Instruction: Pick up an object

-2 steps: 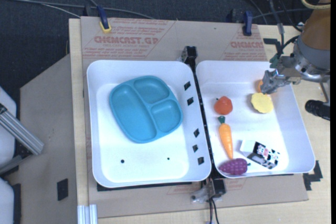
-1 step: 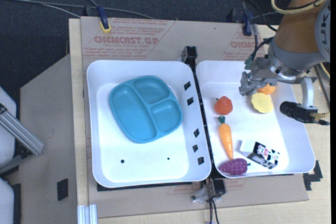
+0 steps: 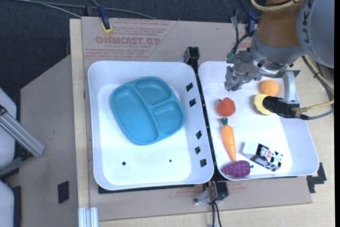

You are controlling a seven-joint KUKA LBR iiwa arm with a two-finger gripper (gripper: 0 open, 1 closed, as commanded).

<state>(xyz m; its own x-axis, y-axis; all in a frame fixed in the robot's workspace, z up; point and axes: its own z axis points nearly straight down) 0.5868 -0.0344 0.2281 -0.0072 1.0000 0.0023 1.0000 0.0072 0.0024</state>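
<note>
Arm (image 3: 297, 13): reaches in from the far right.
Left bin (image 3: 106, 162): holds a blue divided plate (image 3: 147, 109).
Right bin (image 3: 303, 151): tomato (image 3: 226, 107), carrot (image 3: 228, 139), grapes (image 3: 236, 169), orange (image 3: 270, 87), banana (image 3: 261, 104), black-and-white toy (image 3: 266, 157).
Gripper (image 3: 234, 84): above the far end, beyond the tomato; finger state cannot be told.

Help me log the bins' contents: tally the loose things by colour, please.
Orange: 2, carrot, orange fruit
Red: 1, tomato
Yellow: 1, banana
Purple: 1, grapes
Blue: 1, divided plate
Black and white: 1, small toy
Total: 7
</note>
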